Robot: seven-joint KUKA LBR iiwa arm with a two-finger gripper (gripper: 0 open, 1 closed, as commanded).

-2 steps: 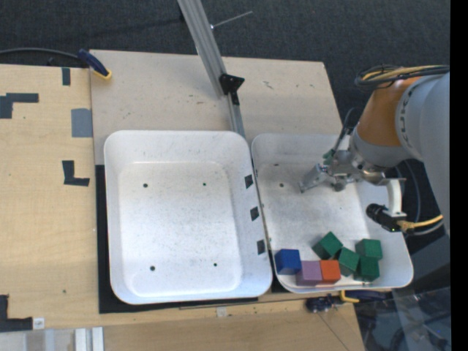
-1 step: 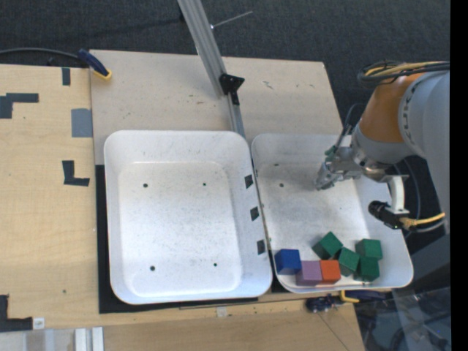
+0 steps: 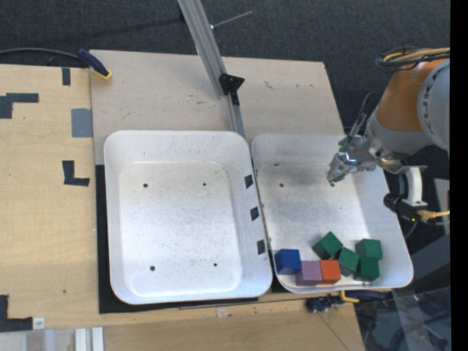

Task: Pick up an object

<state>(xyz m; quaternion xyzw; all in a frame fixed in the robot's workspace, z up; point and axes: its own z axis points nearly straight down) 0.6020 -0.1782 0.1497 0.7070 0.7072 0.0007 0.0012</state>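
Camera view
Arm: grey with an orange band (image 3: 398, 104), reaching in from the right over the right bin's upper right part.
Claw (image 3: 338, 171): points down and to the left, above the bare floor in the upper half of the right bin; too small and blurred to tell how far its tips are parted, and I see no object in it.
Right bin (image 3: 292, 159): shallow, white, speckled; all the blocks lie along its near edge.
Blue block (image 3: 288, 260): at the near left corner of the right bin.
Purple block (image 3: 311, 272): just right of the blue block, touching the orange block (image 3: 330, 270).
Green blocks (image 3: 350, 255): four, clustered at the near right of the right bin, beside the orange block.
Blocks and claw: well apart.
Left bin (image 3: 175, 218): white, side by side with the right bin, edges touching.
Surface (image 3: 168, 93): light wood, with a slanted metal rail (image 3: 205, 39) crossing its far side.
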